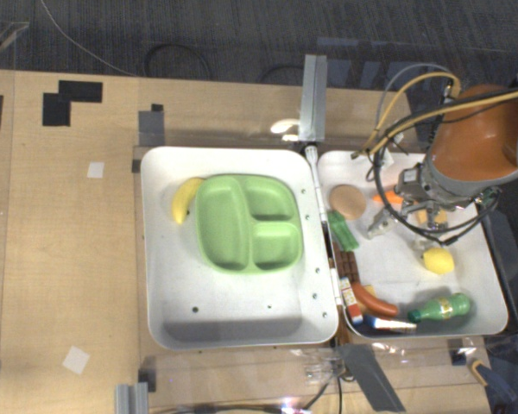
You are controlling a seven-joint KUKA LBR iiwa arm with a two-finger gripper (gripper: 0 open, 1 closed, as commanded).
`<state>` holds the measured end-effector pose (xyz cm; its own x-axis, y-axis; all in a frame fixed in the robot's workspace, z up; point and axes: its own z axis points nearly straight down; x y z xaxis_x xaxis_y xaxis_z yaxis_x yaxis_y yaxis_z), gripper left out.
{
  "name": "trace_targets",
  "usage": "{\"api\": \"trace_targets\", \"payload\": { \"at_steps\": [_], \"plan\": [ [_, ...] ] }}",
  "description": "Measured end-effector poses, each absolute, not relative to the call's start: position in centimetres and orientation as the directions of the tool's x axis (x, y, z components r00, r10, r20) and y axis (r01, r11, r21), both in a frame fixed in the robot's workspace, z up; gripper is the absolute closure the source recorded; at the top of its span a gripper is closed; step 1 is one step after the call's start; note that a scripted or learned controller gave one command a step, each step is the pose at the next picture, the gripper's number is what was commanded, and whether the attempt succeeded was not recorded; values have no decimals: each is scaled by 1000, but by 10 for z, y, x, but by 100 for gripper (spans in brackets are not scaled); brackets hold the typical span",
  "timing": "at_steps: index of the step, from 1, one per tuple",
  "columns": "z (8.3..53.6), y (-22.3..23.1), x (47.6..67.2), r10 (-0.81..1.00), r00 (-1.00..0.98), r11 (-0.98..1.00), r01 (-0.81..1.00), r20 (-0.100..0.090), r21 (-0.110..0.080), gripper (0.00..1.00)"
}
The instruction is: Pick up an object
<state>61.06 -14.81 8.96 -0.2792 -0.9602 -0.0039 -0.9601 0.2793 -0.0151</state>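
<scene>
Nearest the camera, along the front wall of the right-hand shallow white bin (497,317), I see a green plastic bottle with a yellow cap (438,308) lying on its side, and just left of it a red sausage-shaped toy (373,301) with a small white and blue piece (388,323) tucked against the bin's front edge. A dark brown bar (348,270) lies along that bin's left wall, with a flat green strip (343,230) just beyond it.

Further back, a small yellow lemon-shaped object (439,260) sits alone on the white floor, right of centre. Just above it hangs my pincer (419,216), under the arm's orange band and a tangle of black and yellow cables; I cannot tell from this angle whether it is released or clenched, and I see nothing between its tips. A bit of orange (382,199) shows beside it. A round tan disc-like object (348,202) rests near the left wall, apart from the pincer.

Over in the left-hand shallow white bin (168,317), a light green divided plastic tray (246,222) lies in the far half, with a yellow banana (185,200) touching its left edge.

Beyond both bins the tan wooden bench (60,248) runs back to dark carpet.
</scene>
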Motion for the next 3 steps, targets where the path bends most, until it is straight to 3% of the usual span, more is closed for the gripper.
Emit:
{"api": "trace_targets", "payload": {
  "at_steps": [1,2,3],
  "plan": [
    [90,-162,588,-975,-222,223,-975,-5,-17,0],
    [91,-180,509,-964,-265,265,-964,-3,-17,0],
    [91,-204,496,-988,-152,152,-988,-3,-23,0]
  ]
}}
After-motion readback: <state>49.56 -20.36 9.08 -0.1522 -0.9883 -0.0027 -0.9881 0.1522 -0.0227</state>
